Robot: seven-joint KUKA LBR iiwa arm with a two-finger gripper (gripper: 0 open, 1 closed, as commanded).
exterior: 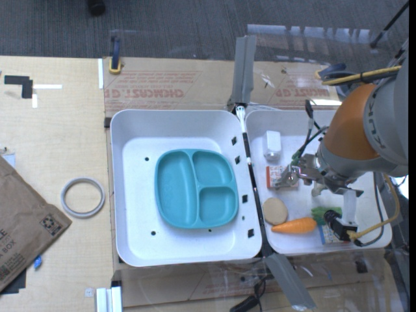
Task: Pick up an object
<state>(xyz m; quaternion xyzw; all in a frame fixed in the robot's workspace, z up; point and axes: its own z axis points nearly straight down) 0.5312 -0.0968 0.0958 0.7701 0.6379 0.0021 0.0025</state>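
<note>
The right bin (383, 239) holds several small objects. A white bottle-like piece (272, 145) stands near its far left. A red and white packet (275, 173) lies below it. Toward the front lie a round tan disc (275, 210), an orange carrot (294, 225), a green item (322, 213) and a blue-edged card (330, 236). My gripper (289, 177) is down inside this bin, at the right edge of the red and white packet, and the wrist hides part of it. Nothing is visibly lifted.
The left bin (130, 194) carries a teal divided plate (196, 188). A roll of tape (82, 196) and a cardboard box (23, 226) lie on the bench to the left. The arm's orange band (351, 132) and cables hang over the right bin's right half.
</note>
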